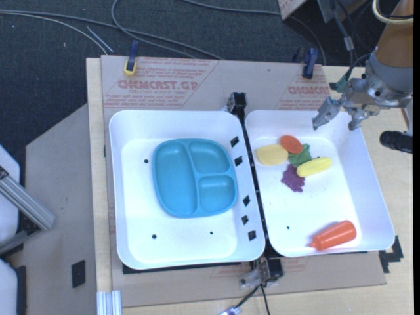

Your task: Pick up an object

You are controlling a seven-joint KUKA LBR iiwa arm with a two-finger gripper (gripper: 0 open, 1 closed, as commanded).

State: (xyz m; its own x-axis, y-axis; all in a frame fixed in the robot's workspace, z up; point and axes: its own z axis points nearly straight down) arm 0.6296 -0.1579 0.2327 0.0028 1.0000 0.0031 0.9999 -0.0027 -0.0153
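My gripper point(340, 119) hangs over the far edge of the right bin point(367, 176), fingers spread open and nothing between them. Below it and to the left lies a cluster of toy food: a red-orange piece point(291, 143), a yellow lemon-like piece point(271, 155), a green piece point(302, 155), a yellow banana-like piece point(314, 167) and a purple grape bunch point(293, 179). An orange carrot point(335, 235) rests apart, near the bin's front right corner.
The left bin point(131, 235) holds a blue sectioned plate point(194, 176). Black clips point(246, 205) run along the divider between the bins. A cardboard sheet point(164, 77) lies under both bins, held by blue and yellow clamps point(132, 63) at the back.
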